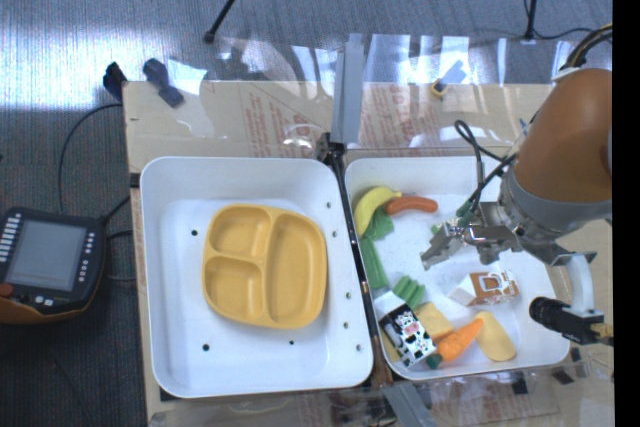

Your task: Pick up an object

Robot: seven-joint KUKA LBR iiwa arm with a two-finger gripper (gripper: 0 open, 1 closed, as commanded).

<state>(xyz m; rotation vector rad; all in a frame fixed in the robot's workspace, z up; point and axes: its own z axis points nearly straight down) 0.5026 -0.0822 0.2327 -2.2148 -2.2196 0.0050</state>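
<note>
Camera view: my gripper (pixel 447 240) hangs over the right bin (pixel 440 173), above bare floor in its middle. Fingers spread apart, nothing between them. Toy food lies around it: banana (pixel 371 206) and red sausage (pixel 411 206) up-left, small carton (pixel 486 288) just right, carrot (pixel 458 340) and cow-print carton (pixel 410 336) at the near wall. Left bin (pixel 170 205) holds a yellow divided plate (pixel 265 266).
</note>
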